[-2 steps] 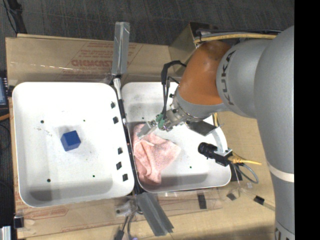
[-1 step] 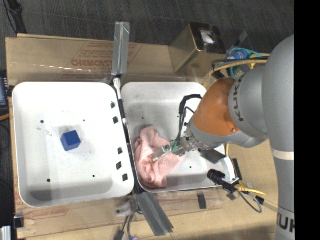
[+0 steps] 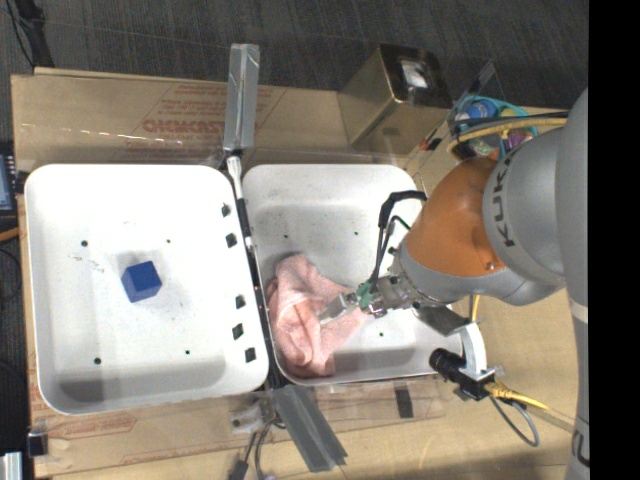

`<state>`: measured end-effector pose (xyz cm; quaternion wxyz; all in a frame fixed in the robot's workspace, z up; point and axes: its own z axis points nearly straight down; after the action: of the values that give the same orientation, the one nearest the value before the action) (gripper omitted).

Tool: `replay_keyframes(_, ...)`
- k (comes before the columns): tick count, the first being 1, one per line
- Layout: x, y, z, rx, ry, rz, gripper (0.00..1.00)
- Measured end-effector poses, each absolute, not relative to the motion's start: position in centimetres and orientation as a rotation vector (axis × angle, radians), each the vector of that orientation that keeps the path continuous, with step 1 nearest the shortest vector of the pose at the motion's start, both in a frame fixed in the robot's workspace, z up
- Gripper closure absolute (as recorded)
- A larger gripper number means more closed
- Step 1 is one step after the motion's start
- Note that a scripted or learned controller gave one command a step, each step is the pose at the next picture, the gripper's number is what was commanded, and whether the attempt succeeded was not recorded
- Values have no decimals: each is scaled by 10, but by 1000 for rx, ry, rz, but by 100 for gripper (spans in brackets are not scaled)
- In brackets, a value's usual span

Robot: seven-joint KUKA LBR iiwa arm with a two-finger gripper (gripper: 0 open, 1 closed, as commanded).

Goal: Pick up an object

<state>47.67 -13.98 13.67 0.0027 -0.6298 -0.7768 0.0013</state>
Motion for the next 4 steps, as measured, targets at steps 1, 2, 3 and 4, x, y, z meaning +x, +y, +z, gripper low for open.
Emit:
replay_keyframes(1, 478, -130, 92, -2009, -2415, -2, 0)
replay_keyframes(2, 480, -128, 100, -1997, -2417, -4, 100)
replay_keyframes(3, 479, -128, 93, -2113, -2320, -5, 100)
replay_keyframes(4, 554, -82, 188, -2136, -2294, 8, 100)
